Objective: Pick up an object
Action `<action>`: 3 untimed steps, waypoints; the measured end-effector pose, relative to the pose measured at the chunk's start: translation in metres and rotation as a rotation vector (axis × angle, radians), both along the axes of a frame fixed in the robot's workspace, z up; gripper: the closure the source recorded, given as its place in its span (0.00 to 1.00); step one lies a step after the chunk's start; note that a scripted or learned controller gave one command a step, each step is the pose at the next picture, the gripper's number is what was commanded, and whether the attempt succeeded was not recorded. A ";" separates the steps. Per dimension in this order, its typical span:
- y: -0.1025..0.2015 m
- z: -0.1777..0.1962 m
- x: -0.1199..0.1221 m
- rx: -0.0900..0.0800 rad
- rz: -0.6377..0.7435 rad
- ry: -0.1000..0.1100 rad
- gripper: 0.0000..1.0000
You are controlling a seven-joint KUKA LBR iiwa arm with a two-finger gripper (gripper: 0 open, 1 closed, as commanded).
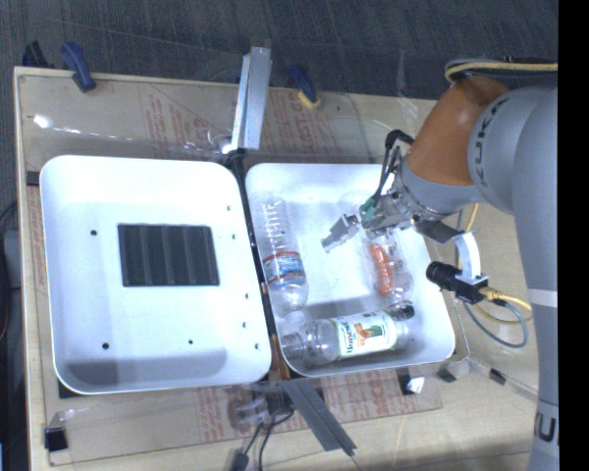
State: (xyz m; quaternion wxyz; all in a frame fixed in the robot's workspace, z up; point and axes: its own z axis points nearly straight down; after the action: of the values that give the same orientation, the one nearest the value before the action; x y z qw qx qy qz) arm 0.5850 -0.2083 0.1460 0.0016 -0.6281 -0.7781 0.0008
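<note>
— What's in front of you, biggest first?

— The surface (pixel 128 101) carries two white bins. The left bin (pixel 79 204) has a dark grille in its floor. The right bin (pixel 314 180) holds three bottles. The arm (pixel 491 145) reaches in from the right.

— And the bottles?

— A large clear bottle (pixel 353 337) with a green and orange label lies along the near wall. A water bottle (pixel 280 258) with a blue label lies against the left wall. A small bottle (pixel 385 268) with orange contents lies toward the right.

— Has the tool caught anything?

— The tool (pixel 358 222) hangs over the middle of the right bin, just beside the small bottle's top end. I cannot tell its state. Nothing looks lifted; all three bottles lie on the bin floor. I'd judge the grasp and lift are both left.
</note>
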 end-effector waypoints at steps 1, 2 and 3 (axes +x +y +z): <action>-0.001 0.036 -0.002 -0.001 0.060 -0.003 0.00; -0.001 0.046 -0.001 -0.002 0.062 -0.003 1.00; -0.001 0.046 -0.001 -0.002 0.063 -0.003 0.00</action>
State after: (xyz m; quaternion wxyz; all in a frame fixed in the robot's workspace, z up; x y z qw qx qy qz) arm 0.5837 -0.2091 0.1922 -0.0002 -0.6035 -0.7974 0.0009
